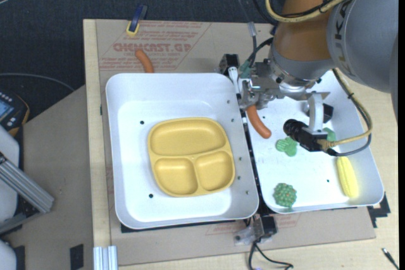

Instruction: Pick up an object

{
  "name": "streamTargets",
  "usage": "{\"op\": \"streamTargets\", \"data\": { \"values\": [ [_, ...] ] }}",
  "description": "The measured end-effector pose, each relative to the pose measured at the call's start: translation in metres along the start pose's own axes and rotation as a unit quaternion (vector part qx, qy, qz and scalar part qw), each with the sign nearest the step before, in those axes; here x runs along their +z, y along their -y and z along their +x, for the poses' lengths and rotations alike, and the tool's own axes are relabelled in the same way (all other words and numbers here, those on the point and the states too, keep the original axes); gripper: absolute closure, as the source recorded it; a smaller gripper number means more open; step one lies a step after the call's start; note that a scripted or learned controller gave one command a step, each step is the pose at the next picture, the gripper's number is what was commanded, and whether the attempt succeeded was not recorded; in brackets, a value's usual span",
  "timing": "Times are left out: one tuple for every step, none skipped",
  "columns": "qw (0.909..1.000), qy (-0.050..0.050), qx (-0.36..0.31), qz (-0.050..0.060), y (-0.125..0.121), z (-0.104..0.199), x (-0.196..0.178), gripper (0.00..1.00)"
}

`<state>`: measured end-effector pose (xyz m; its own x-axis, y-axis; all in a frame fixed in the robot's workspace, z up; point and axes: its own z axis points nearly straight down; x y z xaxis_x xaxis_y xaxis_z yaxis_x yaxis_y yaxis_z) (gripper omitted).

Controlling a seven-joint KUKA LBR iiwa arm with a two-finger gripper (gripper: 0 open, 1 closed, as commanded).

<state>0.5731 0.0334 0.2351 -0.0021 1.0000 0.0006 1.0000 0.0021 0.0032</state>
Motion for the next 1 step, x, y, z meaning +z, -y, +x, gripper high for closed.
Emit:
{"op": "streamTargets", "data": {
  "values": [
    [1.0000, 0.000, 0.001, 0.001, 0.0011, -0.0028, 0.0004, 1.00]
  ]
}}
